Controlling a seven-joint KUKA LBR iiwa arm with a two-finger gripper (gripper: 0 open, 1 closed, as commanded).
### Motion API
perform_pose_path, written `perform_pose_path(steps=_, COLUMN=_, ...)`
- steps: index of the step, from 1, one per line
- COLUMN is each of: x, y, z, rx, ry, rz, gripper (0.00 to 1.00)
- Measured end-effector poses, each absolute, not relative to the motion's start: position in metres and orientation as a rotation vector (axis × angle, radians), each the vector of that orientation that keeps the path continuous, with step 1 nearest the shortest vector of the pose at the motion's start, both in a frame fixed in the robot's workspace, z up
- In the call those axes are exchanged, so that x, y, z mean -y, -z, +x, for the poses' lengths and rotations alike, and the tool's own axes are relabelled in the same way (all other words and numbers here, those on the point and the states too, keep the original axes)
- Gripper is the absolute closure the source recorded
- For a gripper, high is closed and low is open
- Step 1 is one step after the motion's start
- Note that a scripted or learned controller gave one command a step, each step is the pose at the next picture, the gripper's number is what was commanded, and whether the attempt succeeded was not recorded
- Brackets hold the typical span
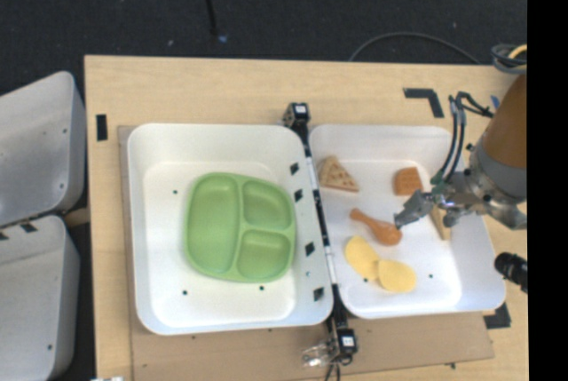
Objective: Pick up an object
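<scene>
The claw point(424, 212) is seen splayed, grasping nothing, right of frame centre; the orange spoon-shaped piece point(376, 226) lies just left (long axis slanting down-right); its rounded end is nearest.

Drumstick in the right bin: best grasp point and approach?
Grip the drumstick on its thin shaft, near the upper-left end, coming straight down with the fingers across its width. It lies flat and slanted, and the rounded fat end sits right by the gripper and the yellow pieces, where there is less room.
</scene>
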State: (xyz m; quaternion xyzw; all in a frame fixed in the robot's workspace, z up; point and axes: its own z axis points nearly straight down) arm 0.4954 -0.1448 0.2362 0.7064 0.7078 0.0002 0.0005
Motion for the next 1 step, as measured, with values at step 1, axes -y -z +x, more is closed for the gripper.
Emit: perform_pose_path(steps=1, x=0.152, y=-0.1756, z=0.4981, rx=-2.222, ry=0.005, rz=2.223, gripper=0.0)
